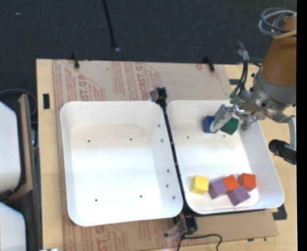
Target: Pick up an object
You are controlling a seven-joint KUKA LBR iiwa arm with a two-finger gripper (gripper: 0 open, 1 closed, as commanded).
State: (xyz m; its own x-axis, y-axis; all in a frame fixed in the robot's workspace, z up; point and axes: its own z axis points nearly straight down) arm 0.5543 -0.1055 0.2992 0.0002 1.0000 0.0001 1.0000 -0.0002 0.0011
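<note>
Blue block [209, 124] and green block [230, 126]: side by side, right bin's far end. Yellow block [199, 184], two purple [217, 189] [239, 195], two orange [231, 182] [247, 180]: clustered at near edge.

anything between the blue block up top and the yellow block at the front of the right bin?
Nothing. In the camera view, the stretch from the blue block down to the yellow block is bare white floor of the right bin.

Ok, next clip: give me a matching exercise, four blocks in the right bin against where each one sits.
Things:
1. yellow block
2. blue block
3. green block
4. rightmost orange block

Places:
A. near row, right end
B. far end, just right of the pincer
C. near row, left end
D. far end, just left of the pincer

Pairs: 1-C, 2-D, 3-B, 4-A
</note>
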